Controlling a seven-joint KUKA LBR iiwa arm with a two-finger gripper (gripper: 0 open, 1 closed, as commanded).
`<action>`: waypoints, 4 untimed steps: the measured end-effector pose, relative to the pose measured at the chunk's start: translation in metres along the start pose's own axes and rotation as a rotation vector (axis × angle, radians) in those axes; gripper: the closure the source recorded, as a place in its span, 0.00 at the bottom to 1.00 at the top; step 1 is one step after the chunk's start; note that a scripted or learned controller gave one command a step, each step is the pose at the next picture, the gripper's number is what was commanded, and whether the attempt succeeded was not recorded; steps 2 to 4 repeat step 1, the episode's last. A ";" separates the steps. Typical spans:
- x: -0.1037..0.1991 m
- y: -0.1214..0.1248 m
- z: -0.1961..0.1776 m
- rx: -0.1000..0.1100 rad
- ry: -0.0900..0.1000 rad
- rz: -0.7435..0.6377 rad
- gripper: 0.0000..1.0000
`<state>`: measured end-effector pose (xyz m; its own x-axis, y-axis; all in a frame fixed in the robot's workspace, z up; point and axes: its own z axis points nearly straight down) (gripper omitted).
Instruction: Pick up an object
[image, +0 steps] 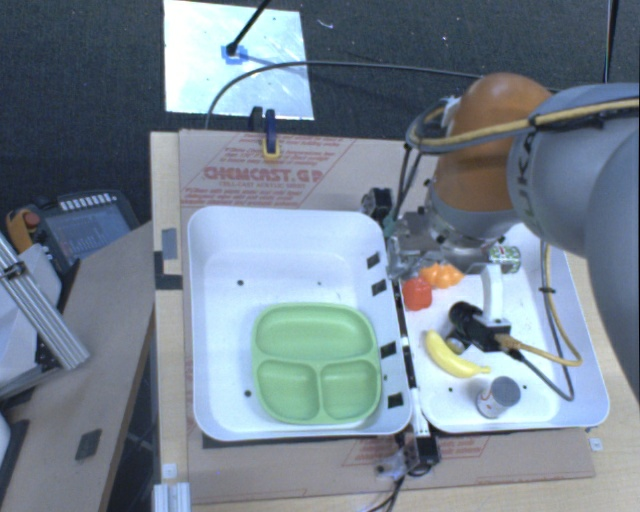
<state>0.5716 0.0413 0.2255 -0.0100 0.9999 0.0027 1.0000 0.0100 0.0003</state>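
Several small things share the right bin (565, 335) with the gripper (403, 258), which hangs low at that bin's inner wall (397, 300), right on the seam between the two bins. I cannot tell whether it is open or closed because the wrist hides it from me, and I see nothing gripped.

Just in front of the gripper, nearly touching it, sits the red block (416, 294). The orange piece (441, 273) is just beside the block and partly under the wrist. Those two look like my likeliest picks. Farther from the gripper, toward the bin's front, lies the banana (452, 357), and beyond it the cup (497, 395) near the front rim. Farthest off, across the wall, the plate (315, 360) lies in the left bin (230, 255).

My worry is the wall. A descent this close could land on its rim instead of the floor, or pin the block against it and shove it aside. The block and orange piece also sit so close together that a grab may catch both or squeeze one out.

Open room lies on the gripper's side away from the wall, across the right bin's bare floor. The left bin's back half is bare too.
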 end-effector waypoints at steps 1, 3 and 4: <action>0.062 -0.016 -0.001 0.001 0.001 -0.001 1.00; 0.062 -0.016 -0.001 0.001 0.001 -0.001 1.00; 0.062 -0.016 -0.001 0.001 0.001 -0.001 1.00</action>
